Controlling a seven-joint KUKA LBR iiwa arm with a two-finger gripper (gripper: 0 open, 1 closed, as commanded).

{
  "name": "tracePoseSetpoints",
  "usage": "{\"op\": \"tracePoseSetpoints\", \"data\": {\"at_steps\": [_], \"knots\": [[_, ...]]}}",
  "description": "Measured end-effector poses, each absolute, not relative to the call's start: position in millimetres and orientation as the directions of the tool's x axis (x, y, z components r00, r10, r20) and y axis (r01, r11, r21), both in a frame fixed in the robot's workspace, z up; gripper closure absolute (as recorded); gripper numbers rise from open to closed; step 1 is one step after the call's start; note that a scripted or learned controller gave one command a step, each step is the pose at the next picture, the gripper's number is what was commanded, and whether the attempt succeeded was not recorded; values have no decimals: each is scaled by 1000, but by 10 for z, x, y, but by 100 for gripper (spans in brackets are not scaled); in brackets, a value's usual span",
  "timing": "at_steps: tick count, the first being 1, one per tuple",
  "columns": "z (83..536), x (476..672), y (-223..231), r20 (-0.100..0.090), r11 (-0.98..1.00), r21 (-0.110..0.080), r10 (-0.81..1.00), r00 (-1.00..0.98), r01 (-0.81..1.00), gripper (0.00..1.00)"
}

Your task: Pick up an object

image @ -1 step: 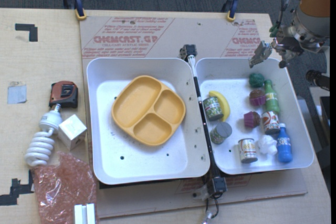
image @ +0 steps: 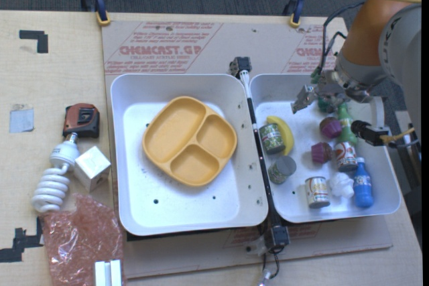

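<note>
The right bin [image: 278, 86] holds several small objects: a yellow banana [image: 288, 132], a green-labelled can [image: 271, 139], a grey round lid [image: 283, 168], a tin can [image: 317, 191], a blue bottle [image: 362, 186], a red-and-white bottle [image: 346, 156] and two purple pieces [image: 330, 126] [image: 320, 153]. A green item [image: 344, 115] lies by the upper purple piece. My gripper [image: 314, 98] hangs low over the bin's far right part, just above and left of the green item and right of the banana. The wrist hides what is directly beneath it.
The left bin [image: 134, 201] holds a yellow divided plate [image: 191, 140]. On the bench to the left lie a tape measure [image: 82, 120], a spiral light bulb [image: 53, 179], a white cube [image: 92, 164] and a pink plastic bag [image: 80, 238].
</note>
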State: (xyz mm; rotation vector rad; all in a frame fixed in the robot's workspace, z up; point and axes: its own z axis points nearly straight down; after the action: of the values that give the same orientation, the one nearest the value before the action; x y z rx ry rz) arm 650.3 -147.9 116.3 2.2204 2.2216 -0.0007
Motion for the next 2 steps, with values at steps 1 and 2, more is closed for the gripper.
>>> {"op": "tracePoseSetpoints", "data": {"at_steps": [1,2], "knots": [[932,6591,-1183,-1,2,0,1000,-2,1000,0],[928,6124,-1052,0,-1,0,1000,1,1000,0]]}}
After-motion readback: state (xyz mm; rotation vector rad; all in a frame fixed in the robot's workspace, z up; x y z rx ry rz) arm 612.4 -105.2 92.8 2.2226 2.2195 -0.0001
